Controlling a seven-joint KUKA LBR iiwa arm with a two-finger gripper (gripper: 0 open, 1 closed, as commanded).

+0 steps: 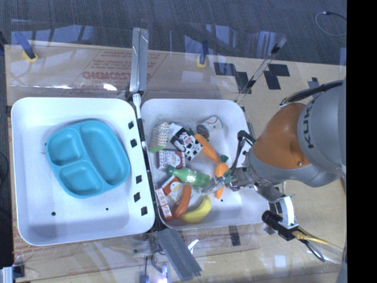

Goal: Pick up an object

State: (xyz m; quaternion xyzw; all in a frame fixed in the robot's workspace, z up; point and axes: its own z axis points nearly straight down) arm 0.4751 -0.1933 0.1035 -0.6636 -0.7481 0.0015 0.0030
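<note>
Two shallow white bins sit side by side on the counter [70, 63]. The left bin [35, 217] holds a blue divided plate [87, 157] with three compartments, lying flat near its middle. The right bin [235, 211] carries a crowded heap of toy food: a yellow banana [199, 211] curved along the near wall, a red sausage [183, 200] just beside it, a green bottle [189, 176] lying on its side across the middle, an orange carrot [206, 147] slanting toward the far right, and a black-and-white patterned carton [187, 144] next to a pale ribbed corn cob [159, 135]. The grey arm with its orange band [283, 143] reaches in from the right, and the hand [227, 178] is low over the right side of the heap, close to a small orange piece [220, 170] and the end of the green bottle. Whether the hand is open or closed, or has hold of anything, cannot be told here, since the clutter and its own body hide it.
</note>
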